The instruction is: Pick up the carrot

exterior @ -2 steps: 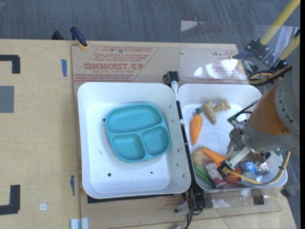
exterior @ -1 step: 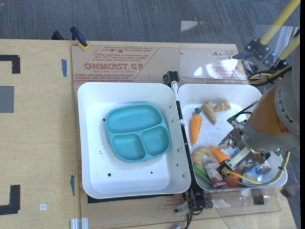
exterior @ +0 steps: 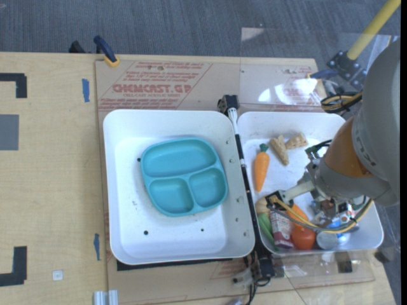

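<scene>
Two white bins are seen side by side on a cardboard sheet (exterior: 159, 81) with red print. In the left bin (exterior: 124, 170) one teal plate (exterior: 184, 175) is laid flat, divided into three compartments: one long one on the far side and two smaller ones on the near side. One carrot (exterior: 261, 168) is found in the right bin (exterior: 267, 127), close to that bin's left wall, lying with its green top toward the far side and its point toward the near side. Two beige pieces (exterior: 280, 149) are placed just to the right of the carrot's top, touching each other or nearly so. At the near end of the same bin a small heap is gathered, in which one green thing (exterior: 262, 226), one printed packet (exterior: 281, 225), one orange piece (exterior: 297, 214) and one red round thing (exterior: 304, 238) can be counted. The one arm (exterior: 381, 126) is reached in from the right, and its gripper (exterior: 323, 205) is held low over the right side of that heap, apart from the carrot. Whether the gripper is apart or together cannot be told, and nothing can be seen clamped in it. Two strips of blue tape (exterior: 86, 89) are stuck on the bench to the left of the bins.
</scene>
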`<state>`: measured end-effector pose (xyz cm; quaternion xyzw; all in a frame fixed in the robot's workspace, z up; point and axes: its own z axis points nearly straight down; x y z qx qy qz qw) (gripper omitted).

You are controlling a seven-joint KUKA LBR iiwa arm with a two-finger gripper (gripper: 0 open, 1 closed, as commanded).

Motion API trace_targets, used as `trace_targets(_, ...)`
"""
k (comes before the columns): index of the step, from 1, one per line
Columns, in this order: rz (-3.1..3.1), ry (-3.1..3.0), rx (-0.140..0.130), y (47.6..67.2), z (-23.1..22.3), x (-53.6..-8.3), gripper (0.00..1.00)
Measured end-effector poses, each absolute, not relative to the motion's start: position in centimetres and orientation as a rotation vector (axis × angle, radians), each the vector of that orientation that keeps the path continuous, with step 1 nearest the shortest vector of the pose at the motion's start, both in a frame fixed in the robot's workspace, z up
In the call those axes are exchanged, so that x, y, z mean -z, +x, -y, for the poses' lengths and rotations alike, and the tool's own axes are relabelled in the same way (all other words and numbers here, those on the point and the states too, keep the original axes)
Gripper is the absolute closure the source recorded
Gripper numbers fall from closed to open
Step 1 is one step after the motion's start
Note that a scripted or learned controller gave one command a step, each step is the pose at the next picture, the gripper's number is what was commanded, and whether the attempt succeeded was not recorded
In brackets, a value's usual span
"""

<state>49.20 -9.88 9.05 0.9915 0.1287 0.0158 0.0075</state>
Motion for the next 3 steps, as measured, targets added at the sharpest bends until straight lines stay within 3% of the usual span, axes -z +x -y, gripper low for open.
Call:
trace_targets(1, -0.331, 3.115, -0.053, 49.2, 9.0, -9.1, 0.0)
trace_targets(2, -0.602, 3.083, -0.036, 48.9, 8.9, -9.1, 0.0)
trace_targets(3, -0.601, 3.08, -0.021, 48.6, 9.1, -10.1, 1.0)
